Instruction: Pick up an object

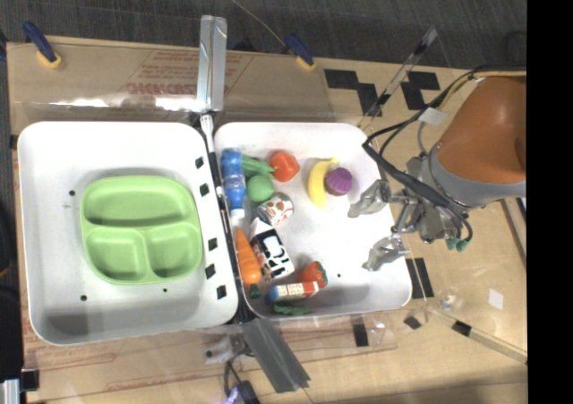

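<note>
Purple round ball (338,180) beside the yellow banana (318,182) lies just left of the claw (376,227), whose fingers spread wide, holding nothing.

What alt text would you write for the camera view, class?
The open hand hangs over the right bin's right side, holding nothing. Toys crowd that bin's left, including a banana, bottle and carrot. The left bin holds a green tray.

The arm (479,147) is a rounded grey body with a broad orange band (488,129) behind the jaws. Black cables (403,129) loop along its side toward the wrist. The gripper (378,227) ends in two dull silver metal fingers (369,199).
</note>
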`<control>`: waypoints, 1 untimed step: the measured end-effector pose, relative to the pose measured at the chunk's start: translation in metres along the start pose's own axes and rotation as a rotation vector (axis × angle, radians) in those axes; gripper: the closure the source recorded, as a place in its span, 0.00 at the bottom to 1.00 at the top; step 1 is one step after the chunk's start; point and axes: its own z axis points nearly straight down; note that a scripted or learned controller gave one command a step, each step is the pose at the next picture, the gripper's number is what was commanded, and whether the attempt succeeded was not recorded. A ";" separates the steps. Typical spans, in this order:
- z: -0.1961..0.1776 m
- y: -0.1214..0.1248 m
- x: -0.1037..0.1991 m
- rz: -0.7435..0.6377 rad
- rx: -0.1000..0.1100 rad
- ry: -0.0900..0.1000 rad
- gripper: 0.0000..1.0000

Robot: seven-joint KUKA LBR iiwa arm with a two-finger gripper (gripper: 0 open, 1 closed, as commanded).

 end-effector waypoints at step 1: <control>0.130 0.006 0.001 -0.178 0.002 -0.006 0.00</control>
